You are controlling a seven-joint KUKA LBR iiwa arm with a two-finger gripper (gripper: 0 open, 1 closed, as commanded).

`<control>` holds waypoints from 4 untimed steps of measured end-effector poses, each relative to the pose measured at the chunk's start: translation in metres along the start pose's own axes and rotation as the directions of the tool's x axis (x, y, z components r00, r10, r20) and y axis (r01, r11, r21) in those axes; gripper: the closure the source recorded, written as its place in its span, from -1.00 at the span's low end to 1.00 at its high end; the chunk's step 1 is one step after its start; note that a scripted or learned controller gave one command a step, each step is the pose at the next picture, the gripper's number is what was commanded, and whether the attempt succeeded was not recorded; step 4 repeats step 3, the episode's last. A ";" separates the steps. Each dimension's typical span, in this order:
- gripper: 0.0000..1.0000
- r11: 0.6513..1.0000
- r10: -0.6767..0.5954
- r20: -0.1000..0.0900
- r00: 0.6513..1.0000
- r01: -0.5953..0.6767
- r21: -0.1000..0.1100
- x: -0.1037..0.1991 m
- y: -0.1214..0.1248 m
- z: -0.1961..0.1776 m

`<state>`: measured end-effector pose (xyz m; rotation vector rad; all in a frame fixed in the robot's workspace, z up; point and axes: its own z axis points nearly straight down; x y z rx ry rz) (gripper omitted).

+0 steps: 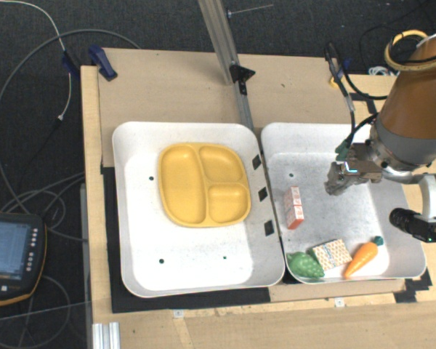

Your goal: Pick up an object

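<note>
The right bin [312, 140] holds a small red and white box [294, 207] near its middle left. Along its front edge lie a green leafy toy [305, 265], a patterned block [330, 254] and an orange carrot [361, 259]. My gripper [339, 180] hangs over the right bin, to the right of the red and white box and apart from it. Nothing shows between its fingers.
The left bin [138, 260] carries a yellow divided plate [203, 183]. A metal post [225, 42] rises at the back between the bins. Cables and a tablet [11, 257] lie off the bench to the left.
</note>
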<state>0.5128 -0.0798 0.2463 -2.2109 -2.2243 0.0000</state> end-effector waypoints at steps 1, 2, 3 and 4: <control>1.00 1.000 -0.001 0.000 1.000 0.001 0.001 0.056 0.014 0.014; 1.00 1.000 -0.001 0.001 1.000 0.001 -0.005 0.110 0.020 0.006; 1.00 1.000 -0.001 0.001 1.000 0.001 -0.006 0.165 0.036 0.001; 1.00 1.000 -0.001 0.001 1.000 0.001 -0.006 0.165 0.036 0.001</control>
